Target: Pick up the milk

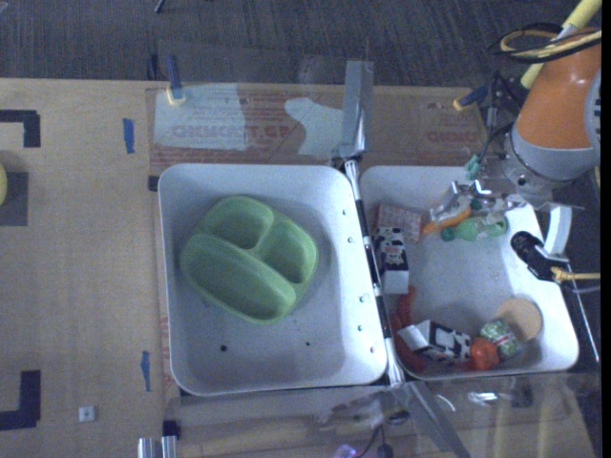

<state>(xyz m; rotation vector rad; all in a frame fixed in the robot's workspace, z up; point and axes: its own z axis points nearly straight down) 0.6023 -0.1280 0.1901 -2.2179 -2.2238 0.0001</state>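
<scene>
Camera view, right half of the frame: gripper (474,201) poised over the upper part of the right bin (563,346), beneath the orange band of the arm (563,93). Spread or pressed together: cannot tell, too small and cluttered. Just at its lower left, an orange toy piece (444,223); whether pinched or merely beside it, unclear.

Lower left of the gripper, against the right bin's left wall: milk carton (391,254), black-and-white patterned, apart from the gripper and untouched. Toward the bin's lower edge, a second patterned carton (441,340) on its side, next to a red toy (482,354).

Centre left: left bin (191,351) with a green divided plate (250,256).

Judged progress: nothing done yet. Left to do: shift over the milk carton, descend, grasp, lift.
</scene>
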